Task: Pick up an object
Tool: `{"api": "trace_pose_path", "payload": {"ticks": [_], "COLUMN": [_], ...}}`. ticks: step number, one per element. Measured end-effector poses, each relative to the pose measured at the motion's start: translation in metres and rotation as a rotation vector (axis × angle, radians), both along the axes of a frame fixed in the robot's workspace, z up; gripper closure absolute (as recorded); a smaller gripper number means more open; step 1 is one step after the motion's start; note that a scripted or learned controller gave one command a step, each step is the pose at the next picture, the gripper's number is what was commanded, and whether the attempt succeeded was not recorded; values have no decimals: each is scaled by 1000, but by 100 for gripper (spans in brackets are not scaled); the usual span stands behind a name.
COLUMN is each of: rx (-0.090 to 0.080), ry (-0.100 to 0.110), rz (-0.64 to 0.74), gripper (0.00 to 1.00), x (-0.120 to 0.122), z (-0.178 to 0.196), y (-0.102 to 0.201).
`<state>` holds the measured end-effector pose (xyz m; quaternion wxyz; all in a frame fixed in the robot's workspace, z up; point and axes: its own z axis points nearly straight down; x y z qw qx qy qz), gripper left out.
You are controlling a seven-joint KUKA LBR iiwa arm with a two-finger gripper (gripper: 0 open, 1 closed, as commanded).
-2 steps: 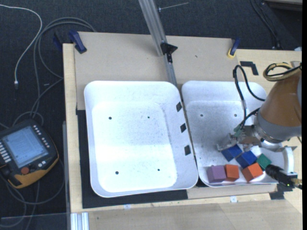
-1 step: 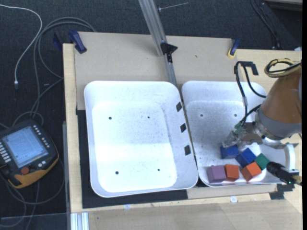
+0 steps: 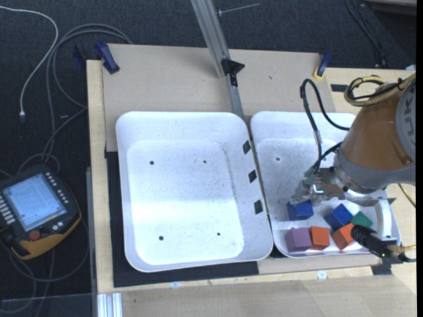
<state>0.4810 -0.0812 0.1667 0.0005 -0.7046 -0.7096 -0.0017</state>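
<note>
The purple block (image 3: 298, 238) and orange block (image 3: 320, 236) lie along the right bin's (image 3: 281, 137) near wall. Just behind them, the blue block (image 3: 302, 209) sits directly below the gripper (image 3: 308, 191). Whether it is grasped I cannot tell.

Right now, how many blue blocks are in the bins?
2, both in the right bin: one blue block beside the hand, another farther right near the orange ones. The arm may hide more.
</note>
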Motion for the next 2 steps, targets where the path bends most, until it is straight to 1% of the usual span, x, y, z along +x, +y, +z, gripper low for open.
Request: {"api": "trace_pose_path", "payload": {"ticks": [1, 2], "rx": [0, -3], "ry": [-5, 3], "rz": [4, -6], "gripper": [100, 0], "x": [39, 37], "z": [43, 41], "y": [83, 77]}}
